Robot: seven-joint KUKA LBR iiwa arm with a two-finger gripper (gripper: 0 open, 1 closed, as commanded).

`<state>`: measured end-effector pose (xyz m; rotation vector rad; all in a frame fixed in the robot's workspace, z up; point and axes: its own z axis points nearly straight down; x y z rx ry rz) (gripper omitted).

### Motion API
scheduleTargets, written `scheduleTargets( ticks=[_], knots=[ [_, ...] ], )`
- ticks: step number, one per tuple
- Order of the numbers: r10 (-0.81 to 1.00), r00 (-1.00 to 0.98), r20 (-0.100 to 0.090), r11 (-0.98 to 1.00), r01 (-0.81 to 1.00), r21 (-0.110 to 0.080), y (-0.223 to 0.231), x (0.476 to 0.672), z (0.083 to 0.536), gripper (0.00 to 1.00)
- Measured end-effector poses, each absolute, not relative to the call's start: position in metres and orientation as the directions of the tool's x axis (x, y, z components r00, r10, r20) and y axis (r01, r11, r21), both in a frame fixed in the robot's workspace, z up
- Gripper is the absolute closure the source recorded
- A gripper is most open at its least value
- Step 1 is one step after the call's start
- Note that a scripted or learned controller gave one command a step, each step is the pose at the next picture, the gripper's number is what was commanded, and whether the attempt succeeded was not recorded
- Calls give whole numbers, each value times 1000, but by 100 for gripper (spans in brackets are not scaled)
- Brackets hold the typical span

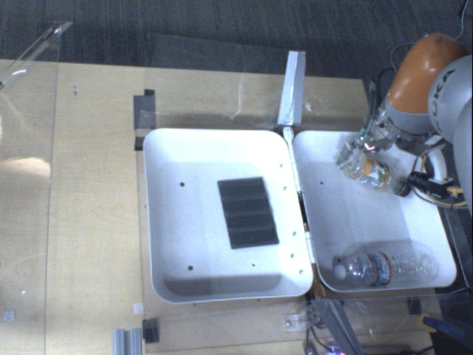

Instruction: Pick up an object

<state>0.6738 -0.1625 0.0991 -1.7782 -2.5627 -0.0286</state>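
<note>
Right bin [325,220]: claw [363,148] over small bottle [365,167].

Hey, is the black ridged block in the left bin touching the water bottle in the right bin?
Apart. The camera view shows the black ridged block lying mid-floor in the left bin, while the water bottle lies in the right bin, with both bin walls between them.
</note>
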Motion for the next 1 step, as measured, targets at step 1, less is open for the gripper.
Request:
scheduleTargets(
  ticks=[1],
  knots=[
    [942,-336,-3,336,942,9,-109,671,186,100]
  ],
)
